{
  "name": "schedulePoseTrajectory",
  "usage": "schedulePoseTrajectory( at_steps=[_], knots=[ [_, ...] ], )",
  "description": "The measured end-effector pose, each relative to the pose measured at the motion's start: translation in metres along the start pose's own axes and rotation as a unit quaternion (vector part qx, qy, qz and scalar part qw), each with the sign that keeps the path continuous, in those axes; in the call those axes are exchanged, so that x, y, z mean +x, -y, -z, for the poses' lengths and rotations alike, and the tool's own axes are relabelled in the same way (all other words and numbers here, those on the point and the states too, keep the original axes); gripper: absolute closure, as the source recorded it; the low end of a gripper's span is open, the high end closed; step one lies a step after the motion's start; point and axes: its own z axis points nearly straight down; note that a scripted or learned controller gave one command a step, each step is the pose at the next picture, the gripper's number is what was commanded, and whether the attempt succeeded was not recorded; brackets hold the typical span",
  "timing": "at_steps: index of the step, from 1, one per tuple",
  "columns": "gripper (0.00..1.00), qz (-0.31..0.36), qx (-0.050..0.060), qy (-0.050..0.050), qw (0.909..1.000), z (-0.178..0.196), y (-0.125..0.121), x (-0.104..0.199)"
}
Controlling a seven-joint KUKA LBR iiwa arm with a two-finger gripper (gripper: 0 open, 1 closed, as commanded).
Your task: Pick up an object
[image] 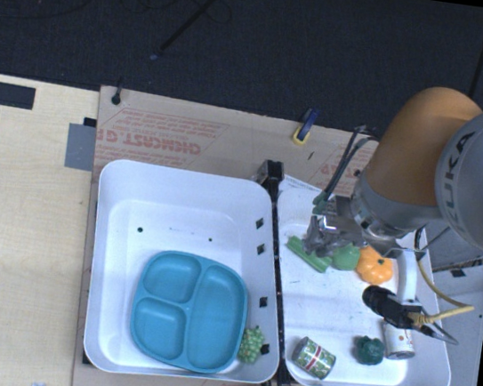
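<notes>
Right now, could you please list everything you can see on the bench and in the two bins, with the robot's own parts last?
Left bin: one, white, left of the right bin.
Right bin: one, white.
Divided plate: one, blue, left bin.
Grape bunch: one, green, left bin's near right corner.
Flat green piece: one, right bin, under the gripper.
Orange toy: one, right bin.
Can: one, green and white, on its side, right bin.
Small dark green object: one, right bin.
Gripper: one, grey, over the right bin's far end.
</notes>
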Motion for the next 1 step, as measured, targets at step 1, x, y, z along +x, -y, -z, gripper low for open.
schedulePoseTrajectory(
  at_steps=[1],
  knots=[
    [1.00,-0.001,0.002,0.000,1.0000,-0.0175,0.0056,0.0044]
  ],
)
